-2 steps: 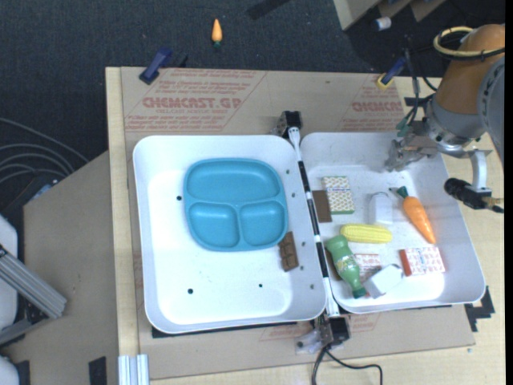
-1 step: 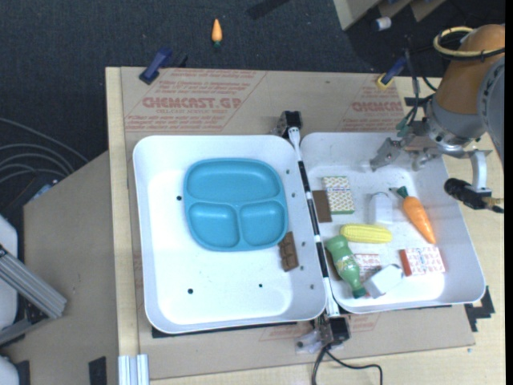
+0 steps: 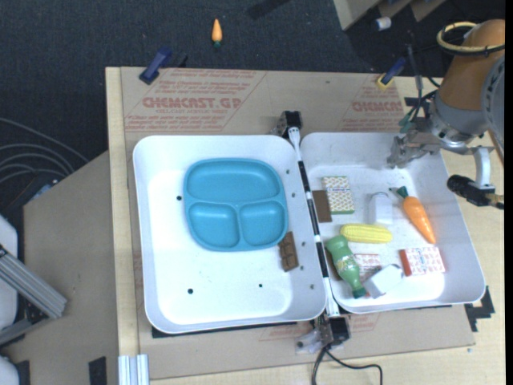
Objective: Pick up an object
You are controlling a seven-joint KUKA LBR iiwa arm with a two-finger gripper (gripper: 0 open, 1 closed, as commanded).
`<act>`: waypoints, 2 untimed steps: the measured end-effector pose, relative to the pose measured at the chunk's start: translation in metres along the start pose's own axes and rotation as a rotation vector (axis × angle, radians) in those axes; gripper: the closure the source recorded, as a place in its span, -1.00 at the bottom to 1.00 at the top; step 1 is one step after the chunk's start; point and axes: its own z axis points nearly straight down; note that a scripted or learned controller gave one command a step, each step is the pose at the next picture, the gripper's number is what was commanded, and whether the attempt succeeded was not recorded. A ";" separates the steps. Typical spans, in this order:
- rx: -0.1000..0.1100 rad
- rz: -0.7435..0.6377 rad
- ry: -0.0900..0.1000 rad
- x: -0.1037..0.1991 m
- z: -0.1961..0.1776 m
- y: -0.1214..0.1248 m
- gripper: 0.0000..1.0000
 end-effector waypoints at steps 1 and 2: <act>0.001 0.000 0.000 0.000 0.000 0.000 -1.00; -0.003 0.000 -0.001 0.000 -0.010 0.001 1.00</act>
